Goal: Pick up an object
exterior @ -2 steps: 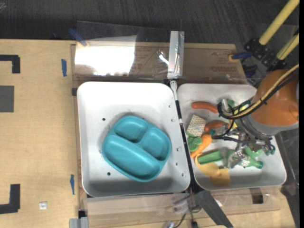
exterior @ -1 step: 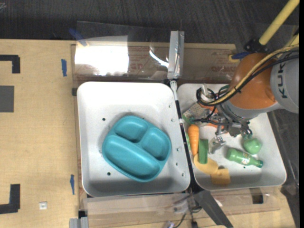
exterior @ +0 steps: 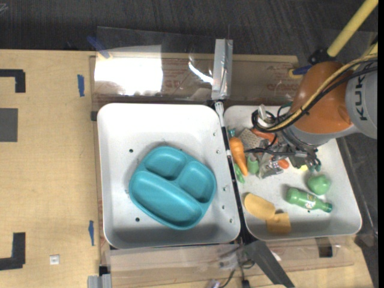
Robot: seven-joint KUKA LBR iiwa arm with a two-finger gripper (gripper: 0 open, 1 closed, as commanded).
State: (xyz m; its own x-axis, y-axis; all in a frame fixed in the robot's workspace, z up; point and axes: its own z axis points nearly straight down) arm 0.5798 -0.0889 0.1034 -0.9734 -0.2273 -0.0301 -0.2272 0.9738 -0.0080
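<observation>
My gripper [exterior: 275,162] hangs low in the right bin [exterior: 345,218], under the orange wrist band, near the bin's middle. Just left of it lie an orange carrot [exterior: 238,150] and a small green piece [exterior: 252,167]. A green bottle [exterior: 307,199] lies to the lower right, with a round green fruit [exterior: 319,183] above it. A yellow banana-like piece [exterior: 260,206] and a tan block [exterior: 278,222] rest near the front rim. I see nothing clearly between the gripper's tips.
The left bin [exterior: 114,131] holds a teal divided plate [exterior: 173,186]. A clear plastic sheet and a metal post [exterior: 222,71] stand behind the bins. Cardboard bench [exterior: 42,179] spreads to the left. Cables run over the wrist.
</observation>
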